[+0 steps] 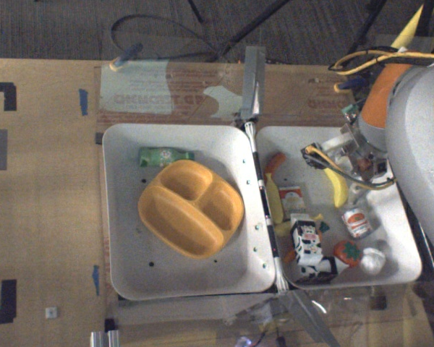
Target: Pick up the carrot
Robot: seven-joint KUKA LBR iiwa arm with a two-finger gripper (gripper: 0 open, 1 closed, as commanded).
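The arm (419, 136) is reaching in from the right edge of the frame and hanging over the upper right part of the right bin (401, 266), its wrist and cables covering that corner, so the claw (362, 170) itself is sitting in a tangle of wires and whether it is released or clenched cannot be told from here. The carrot (275, 163) is lying at the upper left of the right bin, a short orange-red piece resting just beside the divider between the bins, apart from the claw and with nothing gripping it. Below it a corn cob (273, 199) is lying along the same wall, and a banana (337, 187) is lying near the claw, close under the cables. Toward the lower part of that bin a cow carton (307, 248), a tomato (346, 252) and a small can (356, 223) are crowding together. The left bin (123, 266) is holding an orange tray (191, 208) and a green packet (165, 156). Judging by this, the claw is hovering nearer the banana than the carrot, so the pick is not yet begun, and the wall is likely crowding any grasp there.
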